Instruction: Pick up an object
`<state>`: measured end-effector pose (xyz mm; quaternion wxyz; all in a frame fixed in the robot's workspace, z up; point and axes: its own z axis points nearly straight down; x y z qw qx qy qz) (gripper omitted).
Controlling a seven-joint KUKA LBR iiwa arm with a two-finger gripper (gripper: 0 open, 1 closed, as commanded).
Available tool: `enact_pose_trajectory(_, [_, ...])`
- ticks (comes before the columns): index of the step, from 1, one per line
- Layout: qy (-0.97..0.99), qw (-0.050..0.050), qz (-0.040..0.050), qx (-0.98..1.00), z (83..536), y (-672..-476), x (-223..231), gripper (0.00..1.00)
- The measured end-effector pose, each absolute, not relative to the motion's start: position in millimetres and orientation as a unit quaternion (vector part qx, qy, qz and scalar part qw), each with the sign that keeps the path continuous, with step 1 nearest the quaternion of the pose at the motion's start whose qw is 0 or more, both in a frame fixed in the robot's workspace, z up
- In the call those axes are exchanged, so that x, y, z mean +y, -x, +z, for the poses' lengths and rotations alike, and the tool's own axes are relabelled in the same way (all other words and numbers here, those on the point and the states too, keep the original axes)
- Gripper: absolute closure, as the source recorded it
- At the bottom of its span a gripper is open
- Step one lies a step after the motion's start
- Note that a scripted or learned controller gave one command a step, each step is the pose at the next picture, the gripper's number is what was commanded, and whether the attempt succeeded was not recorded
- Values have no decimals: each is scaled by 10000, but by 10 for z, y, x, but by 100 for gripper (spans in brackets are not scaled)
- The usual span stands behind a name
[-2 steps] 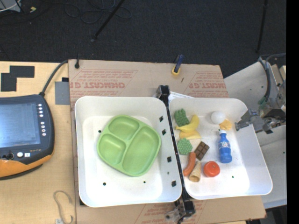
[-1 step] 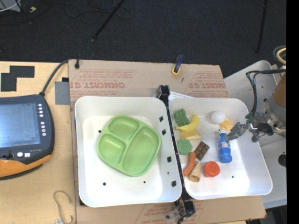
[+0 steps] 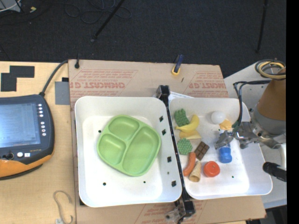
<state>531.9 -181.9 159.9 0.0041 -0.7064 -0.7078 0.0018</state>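
The tool (image 3: 227,139) is low in the right bin (image 3: 254,185), near the bin's right side, at the end of the arm (image 3: 273,106) that comes in from the right. Its metal parts are small and dark in the view, and I cannot tell how it is set or if it grips something.

Just under the tool is a blue cup (image 3: 225,154), the closest thing to it; it seems to touch the tool or to be only beside it, I cannot say which. Next to the tool, a little up, are a small yellow piece (image 3: 226,124) and a white ball (image 3: 217,117). Lower left of the cup lies a red tomato (image 3: 211,169). Farther to the left are a brown chocolate (image 3: 201,150), an orange carrot (image 3: 190,164), a cone (image 3: 195,171), a yellow banana (image 3: 189,125) and two green toys (image 3: 181,118).

The left bin (image 3: 93,190) holds a green tray (image 3: 129,145). On the counter (image 3: 28,181) at the far left lies a tablet (image 3: 21,125).

In my judgement the task is about at the grasp step: the tool is down among the things, probably aiming at the blue cup, but nothing is lifted. All things rest on the bin floor. What is left is to get a firm hold and to raise the thing.
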Motion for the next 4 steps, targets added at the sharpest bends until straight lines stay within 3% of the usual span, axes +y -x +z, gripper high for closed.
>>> enact_pose_trajectory(1, [7067,47,20,-7074,966,-5259,-1772,0])
enact_pose_trajectory(2, [7081,24,9,-7062,868,-5255,-1763,0])
enact_pose_trajectory(3, [7101,22,6,-7041,980,-5255,-1781,100])
enact_pose_trajectory(4, [7065,-3,-4,-7077,1407,-5297,-1781,100])
